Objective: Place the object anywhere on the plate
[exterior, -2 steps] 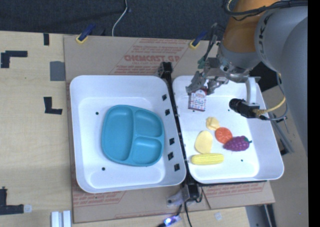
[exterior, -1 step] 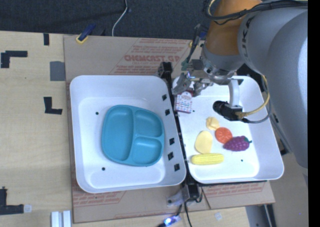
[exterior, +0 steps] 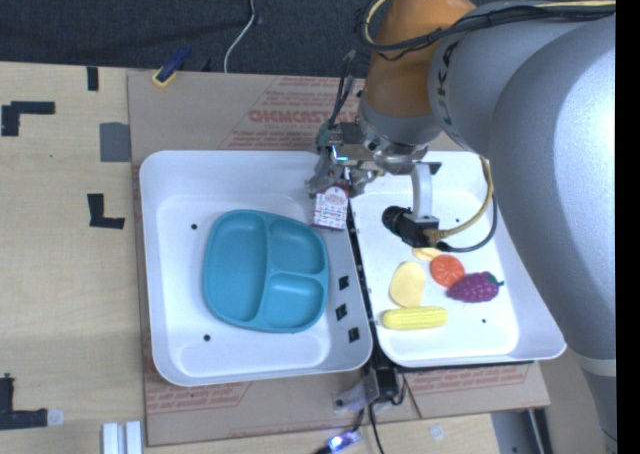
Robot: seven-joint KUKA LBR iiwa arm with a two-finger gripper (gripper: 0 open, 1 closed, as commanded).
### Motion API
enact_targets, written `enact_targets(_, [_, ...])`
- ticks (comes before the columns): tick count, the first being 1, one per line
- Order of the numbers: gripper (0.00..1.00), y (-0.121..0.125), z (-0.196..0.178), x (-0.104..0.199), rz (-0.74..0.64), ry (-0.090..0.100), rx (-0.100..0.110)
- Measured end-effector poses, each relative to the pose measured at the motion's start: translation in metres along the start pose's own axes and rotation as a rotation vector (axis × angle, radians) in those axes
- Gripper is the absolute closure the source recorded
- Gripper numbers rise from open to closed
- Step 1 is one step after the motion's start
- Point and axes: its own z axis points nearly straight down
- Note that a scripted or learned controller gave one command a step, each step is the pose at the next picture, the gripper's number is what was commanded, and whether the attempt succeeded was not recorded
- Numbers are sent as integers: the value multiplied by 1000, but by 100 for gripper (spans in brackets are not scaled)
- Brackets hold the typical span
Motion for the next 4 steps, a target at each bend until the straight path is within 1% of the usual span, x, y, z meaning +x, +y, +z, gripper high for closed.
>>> enact_targets(1, [100,8,-4,62,-1,1,-2])
enact_targets(2, [100,4,-21,113,0,1,-2])
enact_targets(3, [100,5,-25,177,-1,1,-2])
enact_targets(4, [0,6,-24,173,3,-1,-1])
